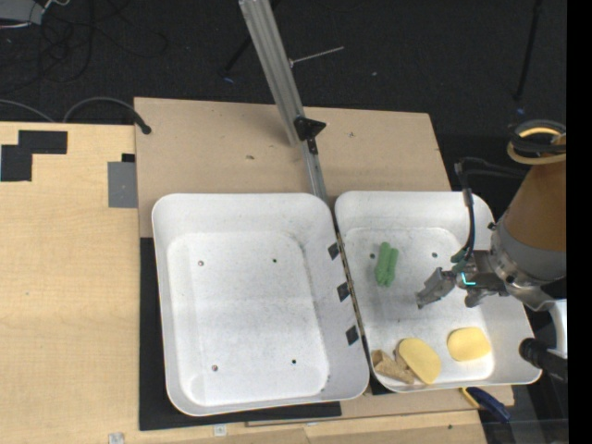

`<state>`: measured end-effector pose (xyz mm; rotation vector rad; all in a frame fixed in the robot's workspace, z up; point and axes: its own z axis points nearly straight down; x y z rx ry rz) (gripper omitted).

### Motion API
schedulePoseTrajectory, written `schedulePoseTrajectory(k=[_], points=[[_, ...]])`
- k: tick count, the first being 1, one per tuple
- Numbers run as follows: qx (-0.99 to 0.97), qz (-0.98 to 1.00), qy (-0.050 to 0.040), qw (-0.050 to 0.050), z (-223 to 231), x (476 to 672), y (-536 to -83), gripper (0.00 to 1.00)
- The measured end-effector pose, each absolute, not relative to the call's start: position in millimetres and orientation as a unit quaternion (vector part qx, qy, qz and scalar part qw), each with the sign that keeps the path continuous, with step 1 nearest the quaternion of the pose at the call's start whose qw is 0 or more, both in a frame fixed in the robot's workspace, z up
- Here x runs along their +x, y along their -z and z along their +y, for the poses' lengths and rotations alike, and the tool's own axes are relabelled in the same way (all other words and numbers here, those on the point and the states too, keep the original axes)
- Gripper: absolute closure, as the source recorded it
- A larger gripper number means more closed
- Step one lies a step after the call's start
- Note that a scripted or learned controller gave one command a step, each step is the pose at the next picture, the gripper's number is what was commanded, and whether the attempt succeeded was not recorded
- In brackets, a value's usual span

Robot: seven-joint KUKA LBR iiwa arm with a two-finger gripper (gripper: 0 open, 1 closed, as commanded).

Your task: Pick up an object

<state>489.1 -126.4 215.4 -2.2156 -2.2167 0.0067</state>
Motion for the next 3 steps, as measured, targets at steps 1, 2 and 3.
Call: schedulePoseTrajectory(k=[1, 2, 3], points=[[-0.708, -0.706, -0.0006, 0.001, -127.4, 489.9, -217.5, 0.00], [-0.707, -0.707, -0.0020, 0.004, -127.1, 495.2, -171.8, 0.00], [-0.707, -0.707, -0.0022, 0.005, -117.9, 488.5, -122.1, 0.00]])
